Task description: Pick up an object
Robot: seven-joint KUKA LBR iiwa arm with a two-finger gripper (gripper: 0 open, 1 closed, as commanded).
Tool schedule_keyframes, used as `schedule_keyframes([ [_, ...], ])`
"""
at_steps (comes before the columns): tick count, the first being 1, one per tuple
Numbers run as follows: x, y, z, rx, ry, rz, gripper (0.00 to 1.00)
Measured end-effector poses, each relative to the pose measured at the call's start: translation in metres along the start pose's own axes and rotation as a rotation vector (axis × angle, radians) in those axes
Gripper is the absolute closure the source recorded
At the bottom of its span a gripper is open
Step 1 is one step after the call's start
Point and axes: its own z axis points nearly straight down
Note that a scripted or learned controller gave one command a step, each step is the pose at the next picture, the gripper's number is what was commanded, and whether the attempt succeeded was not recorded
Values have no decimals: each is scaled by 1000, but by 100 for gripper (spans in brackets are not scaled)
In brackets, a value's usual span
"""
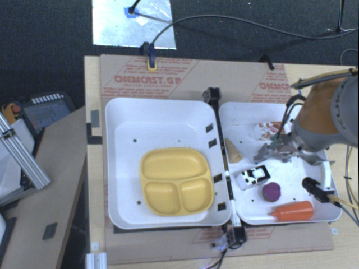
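Both white bins (120, 167) look like smooth, slightly glossy plastic, same with the yellow divided tray (176, 180). Bench top (185, 74) seems matt cardboard, and there's a shiny metal sheet (132, 15) past its far edge.

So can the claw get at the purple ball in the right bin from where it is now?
Probably yes. The purple ball lies uncovered on the right bin floor, just below the claw. The black-and-white toy and orange carrot sit close, so clearance is tight.

The end effector (268, 153) hovers, seemingly unladen, above a black-and-white toy (253, 176).
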Motion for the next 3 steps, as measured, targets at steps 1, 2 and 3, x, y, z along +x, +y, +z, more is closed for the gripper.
schedule_keyframes([
  [1,-1,2,-13,-5,-2,0,100],
  [2,3,-3,-75,-8,-2,-2,100],
  [3,10,3,-123,-9,-2,-4,100],
])
